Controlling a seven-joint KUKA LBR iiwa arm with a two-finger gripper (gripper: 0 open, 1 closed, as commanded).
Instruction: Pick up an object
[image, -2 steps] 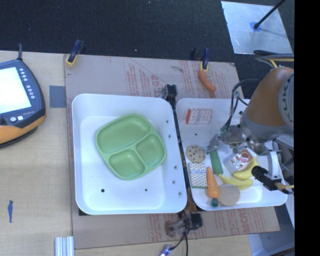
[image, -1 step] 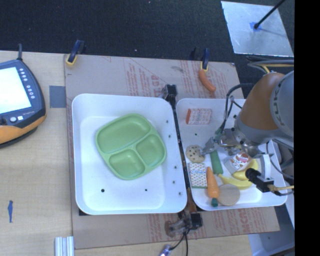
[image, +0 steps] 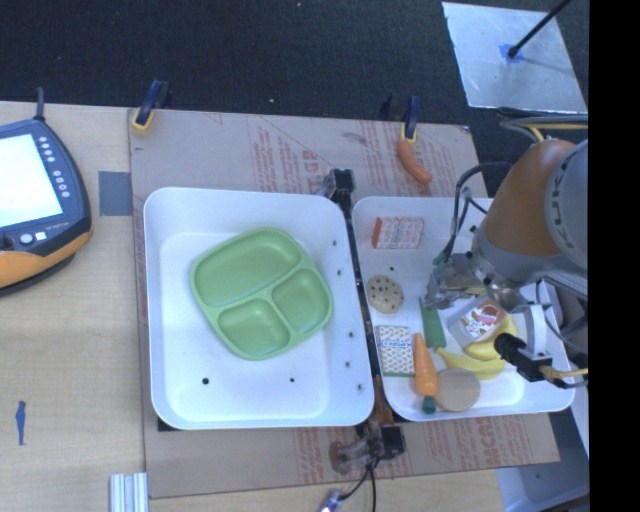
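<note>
The reference landmark is the left bin (image: 170, 300), a shallow white tray. Well to its left lies a control pendant (image: 30, 205) with a pale screen and orange casing, probably parked there within an operator's reach and off the work area. Inside the left bin, near its centre, rests a green divided plate (image: 262, 292), flat and upright, with three compartments. Immediately right of the left bin, sharing its edge, sits the right bin (image: 545, 400), which holds the candidate objects, apparently grouped there as the pick source. Nearest the left bin are a red-and-white packet (image: 398, 233), a round speckled cookie (image: 384, 293), a small patterned card (image: 394, 350) and an orange carrot (image: 426, 368) with a green tip. Farther right lie a tan disc (image: 459, 390) and a yellow banana (image: 478, 358). The gripper (image: 445, 290) hangs over the middle of the right bin, just right of the cookie; whether it is released or clenched cannot be told, and no object is visibly grasped.
</note>
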